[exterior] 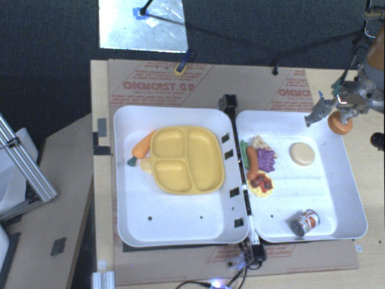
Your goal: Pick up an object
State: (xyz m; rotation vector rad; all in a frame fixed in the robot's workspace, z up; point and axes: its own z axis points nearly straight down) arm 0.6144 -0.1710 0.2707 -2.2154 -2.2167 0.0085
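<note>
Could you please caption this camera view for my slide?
Gripper over right bin; yellow tray fills left bin.

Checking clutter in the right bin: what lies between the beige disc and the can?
In the camera view, only bare white bin floor lies between the beige disc and the can.

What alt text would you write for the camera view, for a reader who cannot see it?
The gripper hangs over the far right corner of the right bin, an orange object beside it. This bin holds a beige disc, a can and small toy foods; the left bin holds a yellow divided plate and a carrot.
</note>
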